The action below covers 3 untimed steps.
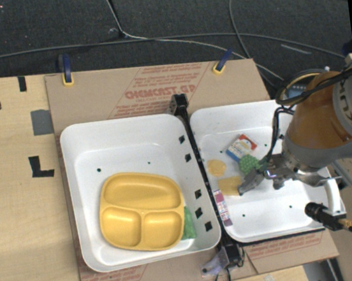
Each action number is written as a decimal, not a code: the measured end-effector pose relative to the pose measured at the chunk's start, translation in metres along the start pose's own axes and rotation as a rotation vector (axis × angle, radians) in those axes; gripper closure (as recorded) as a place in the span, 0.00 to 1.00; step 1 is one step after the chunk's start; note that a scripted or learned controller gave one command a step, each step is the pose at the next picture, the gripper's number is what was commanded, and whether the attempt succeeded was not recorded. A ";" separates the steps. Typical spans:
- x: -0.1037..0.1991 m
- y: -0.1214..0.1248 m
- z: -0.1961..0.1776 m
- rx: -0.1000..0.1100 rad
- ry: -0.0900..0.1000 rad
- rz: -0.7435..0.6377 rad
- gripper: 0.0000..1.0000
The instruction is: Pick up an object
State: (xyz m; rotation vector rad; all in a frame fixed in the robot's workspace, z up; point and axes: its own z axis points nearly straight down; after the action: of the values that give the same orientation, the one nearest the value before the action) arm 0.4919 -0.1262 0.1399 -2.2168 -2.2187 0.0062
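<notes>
Gripper (253, 181) is down in the right bin (264, 224), over a cluster of small items: a green object (248, 162), a red-white-blue packet (239, 147) just beyond it, and pale yellow pieces (217, 167) to the left. Can't tell whether it is released or clenched, and nothing is clearly seen in its grasp. Left bin (77, 149) holds a yellow divided tray (140, 210). Judgement: pick not done; grasp & lift still to come.

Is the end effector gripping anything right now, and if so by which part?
Cannot be told. The end effector sits low in the right white bin, over a flat yellow piece and beside a small green object, with no visible hold.
</notes>
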 end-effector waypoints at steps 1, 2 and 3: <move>0.001 -0.001 0.053 -0.003 -0.001 0.000 0.00; 0.001 0.000 0.041 -0.004 0.000 0.000 1.00; 0.007 -0.002 -0.020 -0.010 -0.001 -0.001 1.00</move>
State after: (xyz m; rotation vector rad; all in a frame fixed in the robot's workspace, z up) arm 0.4901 -0.1194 0.1601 -2.2214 -2.2250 -0.0032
